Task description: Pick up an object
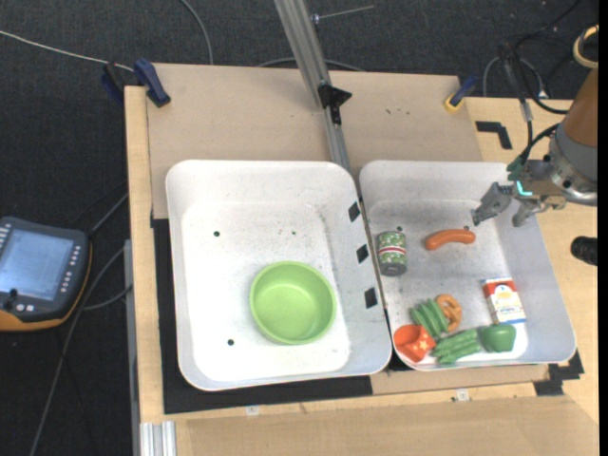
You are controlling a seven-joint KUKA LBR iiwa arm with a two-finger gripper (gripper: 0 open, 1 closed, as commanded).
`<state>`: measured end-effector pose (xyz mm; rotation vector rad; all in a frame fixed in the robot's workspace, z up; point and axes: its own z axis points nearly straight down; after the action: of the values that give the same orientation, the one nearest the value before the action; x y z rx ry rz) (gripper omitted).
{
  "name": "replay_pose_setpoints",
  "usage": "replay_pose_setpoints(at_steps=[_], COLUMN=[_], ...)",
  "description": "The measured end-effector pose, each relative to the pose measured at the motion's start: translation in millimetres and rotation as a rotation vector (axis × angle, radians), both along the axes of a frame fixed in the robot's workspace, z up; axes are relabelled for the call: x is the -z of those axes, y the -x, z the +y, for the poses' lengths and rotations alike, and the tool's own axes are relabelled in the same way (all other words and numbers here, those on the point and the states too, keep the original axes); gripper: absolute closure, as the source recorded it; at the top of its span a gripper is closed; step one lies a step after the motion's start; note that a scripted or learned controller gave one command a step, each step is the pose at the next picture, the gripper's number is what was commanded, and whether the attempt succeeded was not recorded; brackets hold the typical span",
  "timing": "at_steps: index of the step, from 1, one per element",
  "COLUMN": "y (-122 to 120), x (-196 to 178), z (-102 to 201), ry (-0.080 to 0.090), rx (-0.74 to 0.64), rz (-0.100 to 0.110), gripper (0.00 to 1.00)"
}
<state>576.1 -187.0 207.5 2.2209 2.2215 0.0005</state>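
Overlapping vegetables (439,329), edges indistinct, right bin (541,255).

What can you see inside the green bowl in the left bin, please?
The green bowl looks empty: only its own green inner surface shows. It stands alone in the left bin. Whatever lies beneath the bowl is covered.

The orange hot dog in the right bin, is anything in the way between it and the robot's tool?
Nothing visible is. The tool sits just up and right of the hot dog, with bare bin floor between. The can stands on the hot dog's far side.
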Motion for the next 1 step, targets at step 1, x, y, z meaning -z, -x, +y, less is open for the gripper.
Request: replay_pose_setpoints(at_steps=[1], y=[0.0], x=[0.1], z=[0.0], ry=[0.000], rx=[0.000], rz=[0.000], gripper=[0.00])
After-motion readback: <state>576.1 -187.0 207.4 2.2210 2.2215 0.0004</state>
